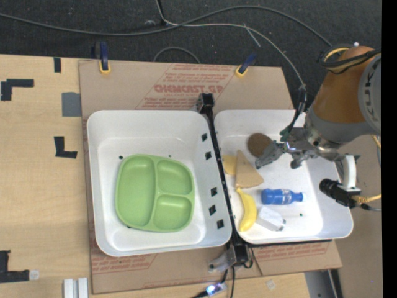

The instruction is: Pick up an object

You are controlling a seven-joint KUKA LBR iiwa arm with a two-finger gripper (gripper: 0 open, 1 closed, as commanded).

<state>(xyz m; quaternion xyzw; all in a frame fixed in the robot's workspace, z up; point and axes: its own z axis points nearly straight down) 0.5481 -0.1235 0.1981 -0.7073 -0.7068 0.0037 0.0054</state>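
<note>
The right bin [329,225] holds a brown round piece [258,143], a tan wedge [247,174], a pale yellow piece [230,164], a yellow banana [247,209], a blue bottle [280,197] and a small white-grey object [270,219]. My gripper [282,155] hovers over the upper part of this bin, just right of the brown piece and above the blue bottle. Its two fingers stand spread apart with nothing between them.
The left bin [99,129] contains a green divided plate [155,192]. A black divider [214,166] runs between the bins. Cables cross the dark floor behind the bench. The arm's orange band [341,85] rises at the right.
</note>
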